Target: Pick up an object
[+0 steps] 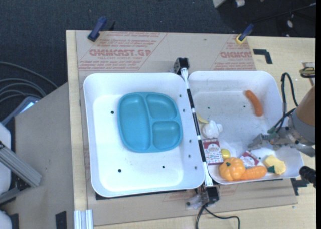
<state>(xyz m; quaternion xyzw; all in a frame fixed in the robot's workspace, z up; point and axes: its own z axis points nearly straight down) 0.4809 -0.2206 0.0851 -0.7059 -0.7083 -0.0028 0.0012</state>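
My gripper (257,141) reaches in from the right, low over the right bin (228,80), and stands open with nothing between its fingers. Just below it lie a red-and-white packet (249,160), a yellow toy piece (275,164), an orange carrot (255,173) and an orange pumpkin (231,168). An orange sausage (255,103) lies apart near the bin's far right. A white crumpled item (211,128) and a red-labelled packet (213,152) rest by the bin's left wall.
The left bin (100,122) holds a blue divided plate (149,121). A black divider rail (193,122) runs between the bins. Blue and yellow clamps (97,28) sit on the bench's back edge. Cables (286,85) hang by the arm at the right.
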